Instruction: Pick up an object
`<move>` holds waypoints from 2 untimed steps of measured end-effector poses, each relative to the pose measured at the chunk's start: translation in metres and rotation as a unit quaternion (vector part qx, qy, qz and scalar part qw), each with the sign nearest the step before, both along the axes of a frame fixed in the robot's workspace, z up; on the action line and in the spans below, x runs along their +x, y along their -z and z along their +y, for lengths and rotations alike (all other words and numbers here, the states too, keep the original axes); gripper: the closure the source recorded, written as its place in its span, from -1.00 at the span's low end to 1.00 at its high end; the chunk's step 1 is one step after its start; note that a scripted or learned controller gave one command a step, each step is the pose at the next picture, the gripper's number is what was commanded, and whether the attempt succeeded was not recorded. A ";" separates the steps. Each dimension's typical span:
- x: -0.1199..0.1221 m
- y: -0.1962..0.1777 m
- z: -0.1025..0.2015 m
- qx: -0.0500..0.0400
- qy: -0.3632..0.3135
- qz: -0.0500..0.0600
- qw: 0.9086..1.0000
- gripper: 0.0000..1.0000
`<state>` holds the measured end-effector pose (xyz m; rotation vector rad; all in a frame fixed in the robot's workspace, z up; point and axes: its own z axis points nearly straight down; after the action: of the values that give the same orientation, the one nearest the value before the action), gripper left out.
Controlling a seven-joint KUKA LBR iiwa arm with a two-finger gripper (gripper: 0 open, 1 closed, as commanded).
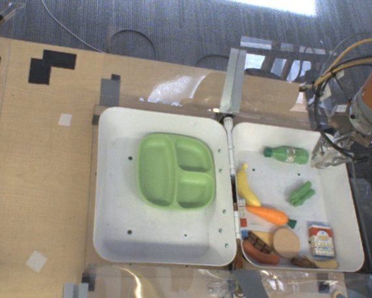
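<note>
Seen from above at a slant, a tan table (32, 183) carries two shallow white bins side by side. The left bin (109, 229) holds a green divided tray (174, 171). The right bin (352, 226) holds a green bottle (286, 154) lying near its far edge, a small green piece (301, 193), a banana (246, 186) beside a carrot (268, 215), a small carton (321, 240), and brown food items (275, 244) at the near edge. The gripper (328, 154) hangs over the bin's far right corner, just right of the bottle; whether its jaws are open or closed cannot be told.
</note>
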<state>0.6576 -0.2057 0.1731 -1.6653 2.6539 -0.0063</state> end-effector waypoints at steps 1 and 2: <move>0.001 0.000 0.002 0.000 -0.001 -0.001 1.000 -1.00; -0.050 0.083 0.000 -0.001 -0.033 -0.002 0.999 -1.00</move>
<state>0.6079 -0.2054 0.0900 -1.7503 2.5954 -0.0130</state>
